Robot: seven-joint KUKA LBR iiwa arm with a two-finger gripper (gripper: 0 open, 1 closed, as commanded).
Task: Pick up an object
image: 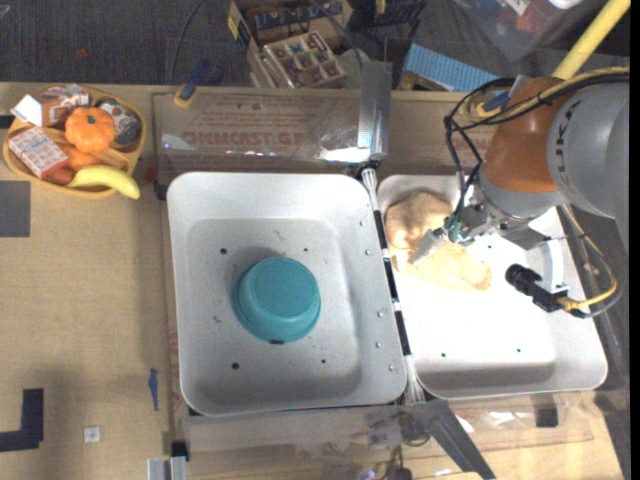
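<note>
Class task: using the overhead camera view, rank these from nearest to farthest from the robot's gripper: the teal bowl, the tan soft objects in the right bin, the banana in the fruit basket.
Measured from the gripper:
1. Tan soft objects, right bin, directly beside and under the gripper.
2. Teal bowl, middle of the left bin.
3. Banana, in the basket at the bench's far left corner.

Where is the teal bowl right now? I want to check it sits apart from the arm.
The teal bowl sits upside down near the middle of the left bin, across the divide from the gripper, which is in the right bin.
</note>
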